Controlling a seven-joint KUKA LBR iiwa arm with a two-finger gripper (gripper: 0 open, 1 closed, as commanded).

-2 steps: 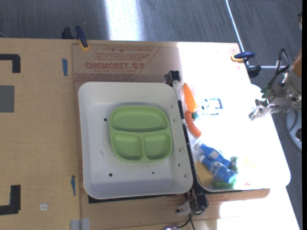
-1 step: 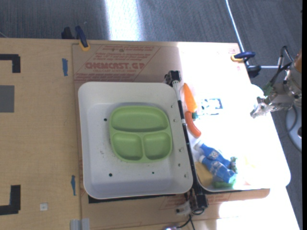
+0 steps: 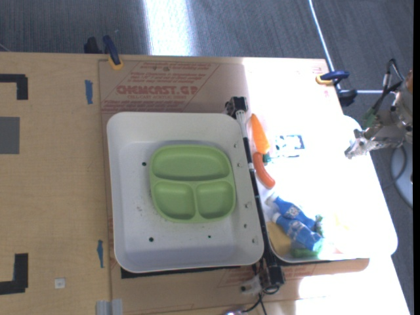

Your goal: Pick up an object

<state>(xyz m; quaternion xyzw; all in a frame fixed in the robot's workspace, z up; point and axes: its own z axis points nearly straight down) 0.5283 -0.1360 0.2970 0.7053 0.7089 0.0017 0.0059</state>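
Note:
The right bin (image 3: 367, 195) is washed out by bright sunlight. Along its left wall lies an orange carrot-shaped toy (image 3: 258, 135) with a red-orange piece (image 3: 264, 173) just below it. A blue bottle-like object (image 3: 293, 220) lies near the front, and a green item (image 3: 308, 247) touches its lower end. A small clear item with blue edges (image 3: 289, 143) sits near the bin's middle. My gripper (image 3: 356, 147) hangs over the bin's right rim, apart from all these objects, and I see nothing held in it.
The left bin (image 3: 125, 176) holds a green divided plate (image 3: 192, 182). Black brackets (image 3: 236, 105) join the bins at the back. Blue and orange clamps (image 3: 331, 77) grip the bench edge. Brown cardboard (image 3: 52, 176) covers the bench on the left.

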